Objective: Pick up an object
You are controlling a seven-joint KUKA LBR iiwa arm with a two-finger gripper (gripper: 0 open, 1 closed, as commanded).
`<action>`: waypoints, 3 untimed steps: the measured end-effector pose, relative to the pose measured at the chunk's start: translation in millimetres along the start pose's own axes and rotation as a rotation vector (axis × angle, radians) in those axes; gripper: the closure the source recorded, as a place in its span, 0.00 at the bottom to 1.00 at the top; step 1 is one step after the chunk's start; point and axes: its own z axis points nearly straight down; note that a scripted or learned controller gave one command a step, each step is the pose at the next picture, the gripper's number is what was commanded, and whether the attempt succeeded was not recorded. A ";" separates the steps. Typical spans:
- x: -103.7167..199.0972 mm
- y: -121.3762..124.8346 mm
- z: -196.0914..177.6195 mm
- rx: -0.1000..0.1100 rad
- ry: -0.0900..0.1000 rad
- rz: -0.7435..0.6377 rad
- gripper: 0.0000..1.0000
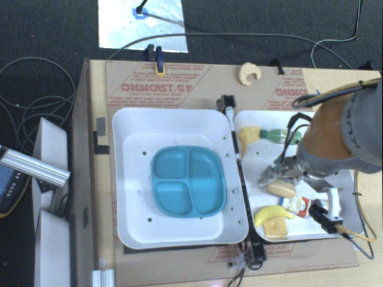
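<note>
Hand low in the right bin, arm coming in from the bin's right side; cannot tell if it's released or clenched, and nothing visibly gripped. Likeliest target by my read: tan oblong piece, touching or just under the hand, toward the bin's front edge, long axis running roughly left-right across the bin. Banana with a tan chunk sit at the front edge, near the front-left corner. Red-white packet just right of the oblong piece. Green bottle and yellow item along the back edge, well behind the hand. Left bin carries a blue divided plate, centre.
</note>
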 end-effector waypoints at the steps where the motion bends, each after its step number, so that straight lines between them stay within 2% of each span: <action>1: -0.1 1.0 -10.5 -0.003 0.000 -0.001 1.00; 2: 4.8 70.7 -125.7 -0.006 -0.002 -0.004 1.00; 3: 4.7 69.9 -124.6 -0.002 -0.001 -0.003 0.00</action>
